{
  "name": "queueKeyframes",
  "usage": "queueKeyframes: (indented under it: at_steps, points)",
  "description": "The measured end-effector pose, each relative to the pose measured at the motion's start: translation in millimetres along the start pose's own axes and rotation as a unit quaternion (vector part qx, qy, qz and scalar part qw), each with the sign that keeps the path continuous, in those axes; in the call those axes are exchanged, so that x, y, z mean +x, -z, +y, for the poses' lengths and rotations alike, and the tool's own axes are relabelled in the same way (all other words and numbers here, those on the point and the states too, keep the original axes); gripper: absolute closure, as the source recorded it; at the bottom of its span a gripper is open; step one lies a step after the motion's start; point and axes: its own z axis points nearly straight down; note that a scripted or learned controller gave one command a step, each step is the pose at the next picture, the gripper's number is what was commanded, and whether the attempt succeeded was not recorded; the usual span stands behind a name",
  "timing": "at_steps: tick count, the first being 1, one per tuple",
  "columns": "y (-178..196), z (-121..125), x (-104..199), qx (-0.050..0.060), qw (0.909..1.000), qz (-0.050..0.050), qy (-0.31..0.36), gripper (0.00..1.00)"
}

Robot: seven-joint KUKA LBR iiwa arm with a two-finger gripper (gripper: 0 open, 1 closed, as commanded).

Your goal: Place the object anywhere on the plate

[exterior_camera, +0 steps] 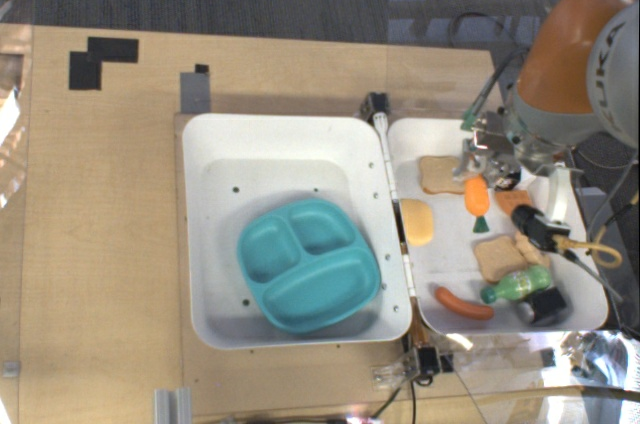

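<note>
- Toy carrot [477, 199] stands upright in the right bin [440, 137], just beside the bread slice [438, 175].
- Gripper [481, 164] sits directly above the carrot; whether it pinches it, I cannot tell.
- Carrot likely light, stiff, slick plastic; best taken across the orange body.
- Teal plate [308, 262] lies well left of the carrot, in the left bin [270, 134].

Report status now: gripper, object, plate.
Gripper low over the right bin, at the carrot; grip unclear. Teal plate in the left bin, nothing on it. Bread and sausage lie nearby.
</note>
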Motion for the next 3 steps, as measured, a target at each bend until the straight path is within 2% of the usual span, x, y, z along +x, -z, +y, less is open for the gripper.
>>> queueKeyframes:
  at_steps: [1,2,3]
  points:
    - [-23.0,-11.4,50.2,0.002,0.9994,0.001,0.034,1.00]
    - [-36.2,-35.7,109.7,0.002,0.9996,0.002,0.027,1.00]
    - [-35.7,-34.7,106.1,0.001,0.9997,0.000,0.024,0.00]
